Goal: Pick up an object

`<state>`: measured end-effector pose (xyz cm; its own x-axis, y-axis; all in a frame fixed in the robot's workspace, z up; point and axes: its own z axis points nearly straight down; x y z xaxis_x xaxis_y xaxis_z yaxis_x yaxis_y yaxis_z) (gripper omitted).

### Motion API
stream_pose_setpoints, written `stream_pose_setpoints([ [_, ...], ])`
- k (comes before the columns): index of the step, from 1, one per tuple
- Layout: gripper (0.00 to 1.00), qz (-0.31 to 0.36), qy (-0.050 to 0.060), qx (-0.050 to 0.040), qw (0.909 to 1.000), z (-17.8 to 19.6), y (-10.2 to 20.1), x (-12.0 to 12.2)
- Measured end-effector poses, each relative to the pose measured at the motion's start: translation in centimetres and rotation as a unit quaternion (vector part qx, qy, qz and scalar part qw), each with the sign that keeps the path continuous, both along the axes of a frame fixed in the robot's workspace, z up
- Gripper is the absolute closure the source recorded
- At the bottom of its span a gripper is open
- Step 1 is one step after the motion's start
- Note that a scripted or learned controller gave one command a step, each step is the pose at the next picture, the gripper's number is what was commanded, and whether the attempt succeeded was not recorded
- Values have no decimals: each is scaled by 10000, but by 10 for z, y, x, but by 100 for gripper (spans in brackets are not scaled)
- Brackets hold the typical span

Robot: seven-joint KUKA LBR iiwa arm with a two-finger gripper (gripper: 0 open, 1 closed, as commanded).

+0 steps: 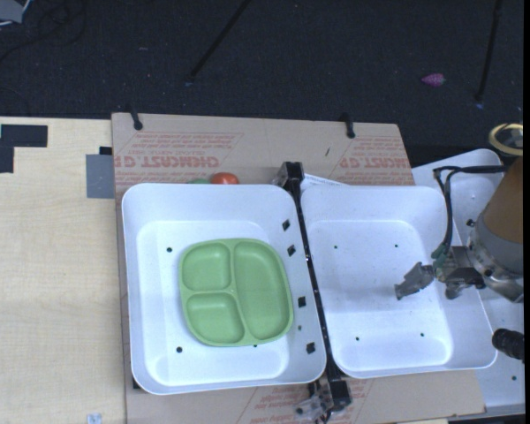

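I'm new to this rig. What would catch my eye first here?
The green tray, split into three compartments, lies flat in the left bin. The pincer reaches into the right bin from its right side. A small red thing sits just behind the left bin.

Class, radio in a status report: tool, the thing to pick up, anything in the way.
Tool low over right bin, holding nothing. Green plate flat in left bin, untouched. Divider between them.
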<state>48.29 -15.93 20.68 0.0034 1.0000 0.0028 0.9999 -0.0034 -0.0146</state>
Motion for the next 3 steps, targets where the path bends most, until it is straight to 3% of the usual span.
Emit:
stream_pose_setpoints([
  [1, 0, 15, -65, -15, 10000, 6, 0, 3],
  [3, 0, 16, -29, 4, 10000, -102, -2, -3],
])
